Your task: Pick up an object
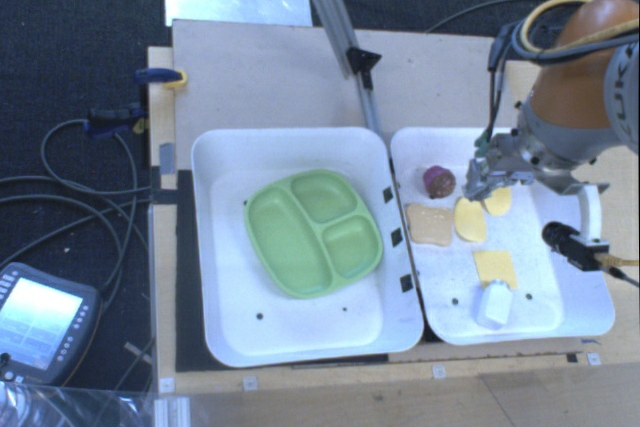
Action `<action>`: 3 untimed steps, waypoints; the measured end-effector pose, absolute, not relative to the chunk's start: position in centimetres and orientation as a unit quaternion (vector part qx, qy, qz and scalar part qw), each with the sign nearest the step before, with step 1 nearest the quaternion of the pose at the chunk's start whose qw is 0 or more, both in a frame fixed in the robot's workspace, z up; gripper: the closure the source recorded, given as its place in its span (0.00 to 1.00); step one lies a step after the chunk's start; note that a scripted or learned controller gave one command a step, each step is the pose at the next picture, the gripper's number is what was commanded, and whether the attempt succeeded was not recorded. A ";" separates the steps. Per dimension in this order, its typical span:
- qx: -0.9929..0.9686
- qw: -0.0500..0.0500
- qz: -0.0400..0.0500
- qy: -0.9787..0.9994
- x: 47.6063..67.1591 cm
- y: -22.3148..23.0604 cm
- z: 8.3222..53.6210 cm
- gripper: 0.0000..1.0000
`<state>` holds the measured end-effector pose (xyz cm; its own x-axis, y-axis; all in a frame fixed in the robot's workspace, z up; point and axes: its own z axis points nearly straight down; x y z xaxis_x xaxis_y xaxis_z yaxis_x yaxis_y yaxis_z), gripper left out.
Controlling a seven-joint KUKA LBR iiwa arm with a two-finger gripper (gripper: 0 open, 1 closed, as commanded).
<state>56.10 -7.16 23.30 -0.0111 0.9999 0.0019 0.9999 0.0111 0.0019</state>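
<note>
Pincer (487,183) low over the right bin (570,315), near its far edge; finger spread impossible to tell. Just beside it: purple ball (438,181), yellow oval piece (471,220), toast slice (431,225). Toward the near edge: yellow square (495,267), white block (494,305). In the left bin (225,315): green divided plate (313,232).
</note>
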 end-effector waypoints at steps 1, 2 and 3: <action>-0.703 -0.001 -0.002 -0.711 57.7 -2.7 24.1 1.00; -0.703 0.000 -0.002 -0.711 59.9 3.4 24.0 1.00; -0.703 0.000 -0.001 -0.711 61.4 8.7 22.8 1.00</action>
